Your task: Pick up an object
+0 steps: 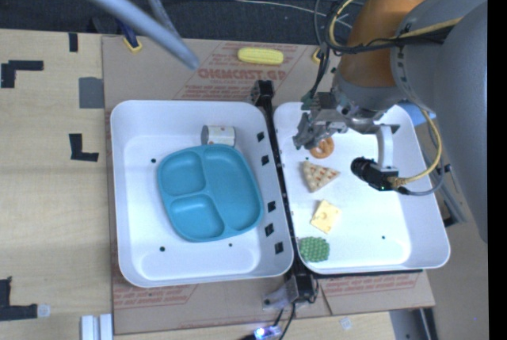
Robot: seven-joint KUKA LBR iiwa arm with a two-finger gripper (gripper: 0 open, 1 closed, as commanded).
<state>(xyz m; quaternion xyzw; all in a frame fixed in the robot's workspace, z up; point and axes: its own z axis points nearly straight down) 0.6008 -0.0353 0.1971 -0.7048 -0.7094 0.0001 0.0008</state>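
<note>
The grey two-finger gripper (310, 134) hangs at the right white bin's (424, 247) far left corner, just above a small orange round piece (322, 147), evidently its target; jaw state I cannot tell.

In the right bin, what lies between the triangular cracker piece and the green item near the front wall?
In the camera view, a yellow cheese-like square lies between the cracker and the green item, apart from both, on the bin floor.

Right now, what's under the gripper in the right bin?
The gripper sits over an orange round piece, partly covered. Whether the fingers touch it is hidden. A triangular slice lies just below.
</note>
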